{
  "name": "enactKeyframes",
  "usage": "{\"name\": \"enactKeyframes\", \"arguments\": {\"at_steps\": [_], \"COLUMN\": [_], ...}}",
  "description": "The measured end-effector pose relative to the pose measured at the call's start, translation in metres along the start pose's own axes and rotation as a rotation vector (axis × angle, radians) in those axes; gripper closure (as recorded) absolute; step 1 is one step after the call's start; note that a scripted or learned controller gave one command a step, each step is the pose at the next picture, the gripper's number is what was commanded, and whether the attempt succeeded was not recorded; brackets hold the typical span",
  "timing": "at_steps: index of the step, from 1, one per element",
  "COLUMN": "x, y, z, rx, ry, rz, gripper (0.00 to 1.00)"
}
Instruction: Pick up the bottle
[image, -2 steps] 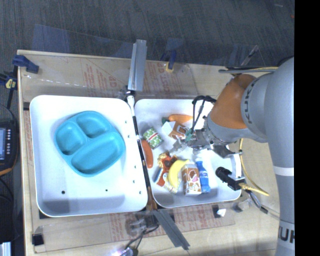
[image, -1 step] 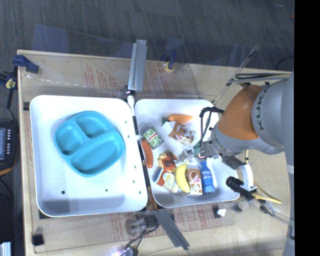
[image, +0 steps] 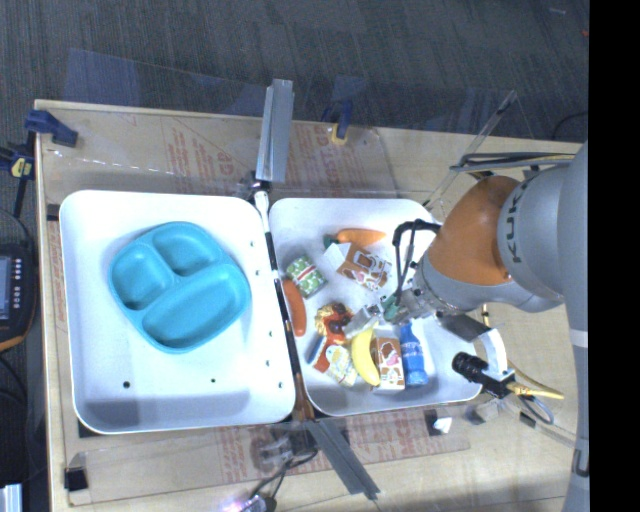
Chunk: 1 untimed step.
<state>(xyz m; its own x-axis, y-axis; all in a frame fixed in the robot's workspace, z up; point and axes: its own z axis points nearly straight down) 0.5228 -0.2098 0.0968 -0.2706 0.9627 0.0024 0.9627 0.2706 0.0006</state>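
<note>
- Grey arm with an orange band (image: 470, 245), reaching in from the right over the right-hand shallow white bin (image: 300, 215) on the wooden worktop (image: 150, 135).
- Claw (image: 398, 312) lowered over the right part of that bin, just above the small blue plastic bottle with a white label (image: 413, 358); cannot tell how it is set, nor whether it has hold of anything.
- Bottle lying near the bin's lower right corner, right beside a red and white flat packet (image: 388, 362), with a yellow banana (image: 364, 360) touching the packet's left edge.
- Long red sausage (image: 294, 306) along the bin's left wall, a green and white wrapped packet (image: 303, 276) just beside its upper end.
- Orange carrot (image: 358, 237) near the far wall, a brown and white snack packet (image: 363, 268) below it.
- In the left-hand shallow white bin (image: 90, 380), a blue plastic tray with three compartments (image: 180, 285), tilted at a slant, well apart from the bottle.
</note>
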Motion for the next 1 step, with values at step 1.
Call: {"name": "enactKeyframes", "arguments": {"at_steps": [1], "x": [-0.0047], "y": [0.0124], "z": [-0.0142], "rx": [0.002], "ry": [-0.001], "rz": [-0.049], "gripper": [0.00]}}
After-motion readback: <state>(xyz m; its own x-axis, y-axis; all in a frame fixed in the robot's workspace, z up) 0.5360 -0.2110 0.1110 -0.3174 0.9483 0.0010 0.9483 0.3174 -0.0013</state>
